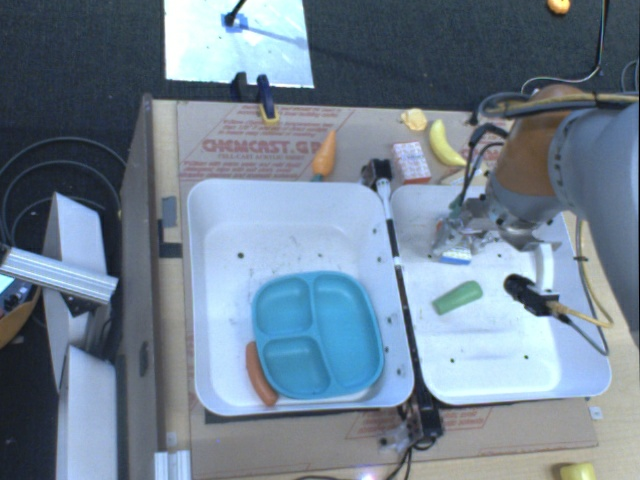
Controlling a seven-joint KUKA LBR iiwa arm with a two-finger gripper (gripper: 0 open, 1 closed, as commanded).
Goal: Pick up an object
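The right bin (520, 368) holds a green cucumber-shaped piece (457, 297) near its middle and a small blue and white object (455, 257) near its back left. My gripper (455, 240) is low in the right bin, directly over the small blue and white object and seemingly touching it. The grey arm with its orange band (560, 163) reaches in from the right. The left bin (220, 258) holds a blue divided plate (317, 333) and an orange sausage (260, 373) by the plate's left edge.
Behind the bins on the cardboard lie a carrot (324, 154), a small pink and white box (411, 161), a banana (445, 143) and a yellow scrap (413, 119). A black part with a cable (528, 295) hangs over the right bin's right side.
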